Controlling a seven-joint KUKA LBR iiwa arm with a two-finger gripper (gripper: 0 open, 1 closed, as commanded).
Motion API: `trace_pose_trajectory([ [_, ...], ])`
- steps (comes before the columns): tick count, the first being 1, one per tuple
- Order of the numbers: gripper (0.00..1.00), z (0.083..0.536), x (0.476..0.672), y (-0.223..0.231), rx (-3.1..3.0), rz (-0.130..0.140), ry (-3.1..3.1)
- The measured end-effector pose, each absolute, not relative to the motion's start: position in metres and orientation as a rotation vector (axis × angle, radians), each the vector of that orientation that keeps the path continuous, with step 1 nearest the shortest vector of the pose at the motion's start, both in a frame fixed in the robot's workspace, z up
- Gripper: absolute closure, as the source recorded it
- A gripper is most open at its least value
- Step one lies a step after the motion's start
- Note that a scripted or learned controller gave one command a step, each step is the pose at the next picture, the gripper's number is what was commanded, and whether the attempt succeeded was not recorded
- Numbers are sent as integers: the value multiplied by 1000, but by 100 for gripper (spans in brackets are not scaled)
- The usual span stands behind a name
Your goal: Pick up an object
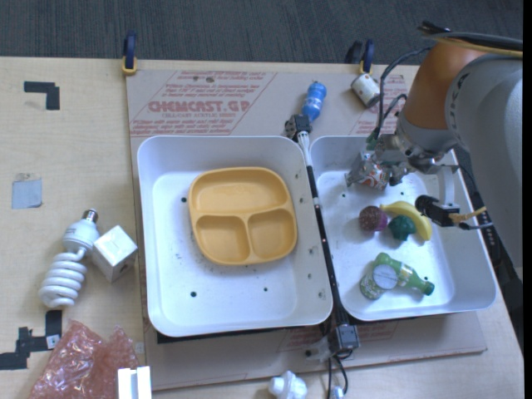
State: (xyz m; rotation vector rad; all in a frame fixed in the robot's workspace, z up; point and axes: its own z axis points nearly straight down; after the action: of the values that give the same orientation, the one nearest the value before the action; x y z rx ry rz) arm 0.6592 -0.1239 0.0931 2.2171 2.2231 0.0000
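Looking down, you see the gripper (374,171) low in the right bin (465,293), finger state unclear; a banana (413,217) lies just beside, near a yellow tray (242,214).

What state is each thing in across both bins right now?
Yellow tray: flat in the left bin, compartments bare.
Banana: lying in the right bin, touching the green ball.
Purple ball: resting loose.
Green bottle: on its side.
Hand: low over the right bin's far end.
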Motion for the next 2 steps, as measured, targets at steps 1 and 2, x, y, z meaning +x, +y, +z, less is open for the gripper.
trace_pose_trajectory([
  [1,100,104,660,-124,2212,0,2224],
  [2,100,192,613,-56,2219,-1,2223],
])
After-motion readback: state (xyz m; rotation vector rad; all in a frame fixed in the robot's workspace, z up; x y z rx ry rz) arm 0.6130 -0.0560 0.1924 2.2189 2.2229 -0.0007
